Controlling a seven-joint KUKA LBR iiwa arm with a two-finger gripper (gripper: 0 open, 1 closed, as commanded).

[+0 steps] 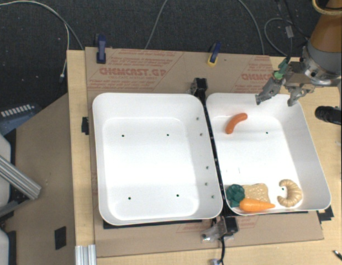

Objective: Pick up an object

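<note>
One gripper (280, 97), fingers spread apart, nothing between them, poised over the right bin's (303, 148) far rim. Contents of that bin: orange sausage (236, 122) near the far end, just left of the gripper; green piece (235, 192), tan biscuit (256, 191), carrot (256, 205) and croissant (290, 192) clustered along the near edge. Left bin (154, 159) adjoining.

Both bins, the left bin (154, 159) and the right bin (292, 142), appear as smooth, semi-gloss white plastic, resting on a matt brown cardboard sheet (159, 68) with red print, while the gripper (280, 94) shows dull grey metal fingers under a glossy orange band (328, 35).
</note>
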